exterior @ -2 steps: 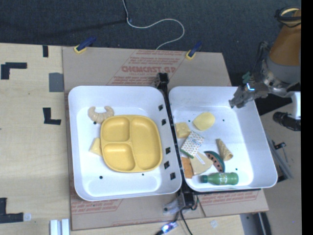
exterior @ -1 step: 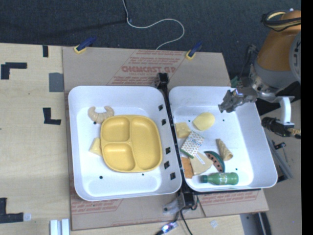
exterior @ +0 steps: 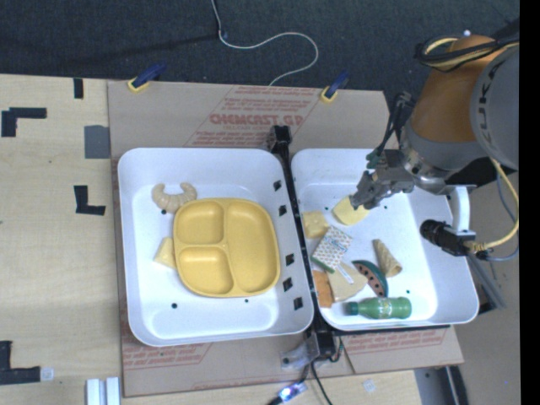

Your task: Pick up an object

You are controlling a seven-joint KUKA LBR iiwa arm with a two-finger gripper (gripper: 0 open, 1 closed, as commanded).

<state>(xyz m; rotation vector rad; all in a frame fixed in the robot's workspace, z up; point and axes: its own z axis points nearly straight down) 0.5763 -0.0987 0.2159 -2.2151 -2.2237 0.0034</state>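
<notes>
Filling most of the left bin (exterior: pixel 135 226), a yellow divided plate (exterior: pixel 226 245) leaves bare floor only along the rims, with a tan curved piece (exterior: pixel 173 196) at its upper left. Right of the divider, the right bin (exterior: pixel 439 298) is crowded low — green bottle (exterior: pixel 378 308), cone (exterior: pixel 388 258), patterned packet (exterior: pixel 334 248) — and open above. The gripper (exterior: pixel 369 199) is at the upper middle, a pale yellow block (exterior: pixel 349 212) touching its tip; whether the jaws grip it I cannot tell.

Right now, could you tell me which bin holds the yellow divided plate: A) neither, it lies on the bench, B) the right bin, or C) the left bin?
C: the yellow divided plate lies flat inside the left bin, beside the croissant.
</notes>
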